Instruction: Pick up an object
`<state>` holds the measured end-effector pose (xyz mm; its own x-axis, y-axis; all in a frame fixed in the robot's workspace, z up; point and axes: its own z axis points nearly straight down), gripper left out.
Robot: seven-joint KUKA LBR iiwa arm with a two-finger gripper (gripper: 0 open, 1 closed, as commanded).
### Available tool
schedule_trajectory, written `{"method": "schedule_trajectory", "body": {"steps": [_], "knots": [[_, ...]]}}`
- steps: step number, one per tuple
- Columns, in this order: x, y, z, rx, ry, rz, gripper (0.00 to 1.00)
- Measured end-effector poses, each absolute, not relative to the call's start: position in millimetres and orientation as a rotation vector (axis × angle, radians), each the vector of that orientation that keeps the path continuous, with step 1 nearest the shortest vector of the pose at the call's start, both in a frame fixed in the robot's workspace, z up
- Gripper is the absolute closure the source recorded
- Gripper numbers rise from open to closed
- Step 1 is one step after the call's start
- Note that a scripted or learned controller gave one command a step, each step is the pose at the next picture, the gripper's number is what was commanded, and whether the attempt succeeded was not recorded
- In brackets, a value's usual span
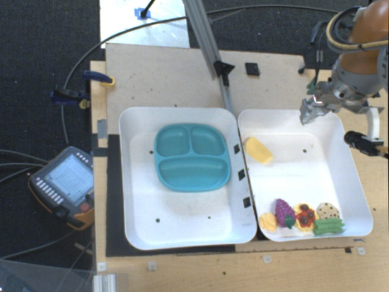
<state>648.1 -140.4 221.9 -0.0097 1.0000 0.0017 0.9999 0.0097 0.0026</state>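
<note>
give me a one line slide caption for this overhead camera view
KUKA arm's claw poised over the right bin's far edge; yellow block and toy foods inside, teal divided plate in the left bin.

Teal divided plate (192, 157), white bins (138, 181), yellow block (258, 150), purple grapes (283, 212)

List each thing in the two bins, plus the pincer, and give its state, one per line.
Teal plate: upright, nothing on it, left bin.
Yellow block: lying alone, right bin.
Purple grapes: lying by the near wall.
Green beans: lying in the near corner.
Pincer: above the right bin's far edge.
</note>
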Motion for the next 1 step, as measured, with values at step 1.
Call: {"method": "schedule_trajectory", "body": {"steps": [1], "knots": [[633.8, -86.1, 233.6, 2.209, 2.233, 0.006, 1.0]]}}
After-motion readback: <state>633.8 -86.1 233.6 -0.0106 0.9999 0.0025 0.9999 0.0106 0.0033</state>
